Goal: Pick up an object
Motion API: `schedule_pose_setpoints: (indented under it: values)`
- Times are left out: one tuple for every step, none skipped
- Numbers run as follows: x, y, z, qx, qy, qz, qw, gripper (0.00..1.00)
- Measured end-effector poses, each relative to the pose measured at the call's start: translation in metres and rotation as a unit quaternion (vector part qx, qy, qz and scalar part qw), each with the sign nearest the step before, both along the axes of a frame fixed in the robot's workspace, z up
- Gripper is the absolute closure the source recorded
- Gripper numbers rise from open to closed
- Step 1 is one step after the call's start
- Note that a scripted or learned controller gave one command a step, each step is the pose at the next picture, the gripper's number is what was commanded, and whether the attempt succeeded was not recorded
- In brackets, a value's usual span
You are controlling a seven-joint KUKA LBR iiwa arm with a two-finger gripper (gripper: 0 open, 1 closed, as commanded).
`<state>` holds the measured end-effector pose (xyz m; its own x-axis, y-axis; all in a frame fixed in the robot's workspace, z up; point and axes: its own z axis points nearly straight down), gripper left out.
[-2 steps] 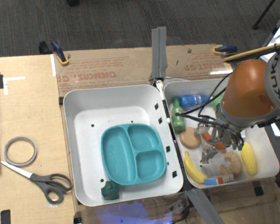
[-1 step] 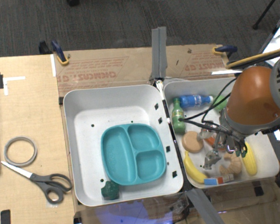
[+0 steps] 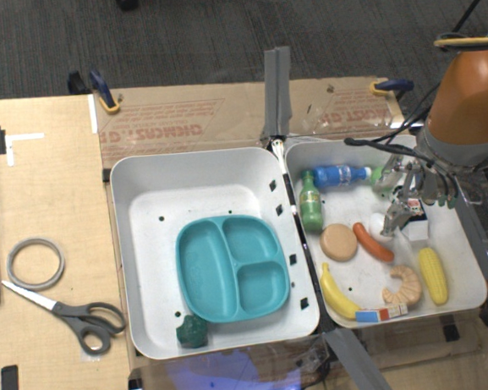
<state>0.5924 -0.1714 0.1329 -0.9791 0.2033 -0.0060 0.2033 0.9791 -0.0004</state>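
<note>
Pincer [image 3: 396, 216] hangs over the right bin [image 3: 478, 297] on a wooden bench [image 3: 54, 351]

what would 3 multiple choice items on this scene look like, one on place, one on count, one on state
1. Where is the teal tray?
A. left bin
B. right bin
C. on the bench by the scissors

2. How many compartments does the tray have?
A. two
B. three
C. five

3. How does the green bottle sit?
A. standing upright
B. lying flat on the bin floor
C. held up off the bin floor

Answers:
1. A, the tray rests on the floor of the left bin, while the scissors lie outside on the bench.
2. B, its ridges divide it into three sections.
3. B, it lies flat by the right bin's left wall, apart from the gripper.
</note>
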Motion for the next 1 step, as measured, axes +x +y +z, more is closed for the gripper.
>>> schedule_pose_setpoints:
  values:
    - [-0.0530, 0.0378, -0.0412, 0.0011, 0.003, -0.050, 0.9987, 0.00]
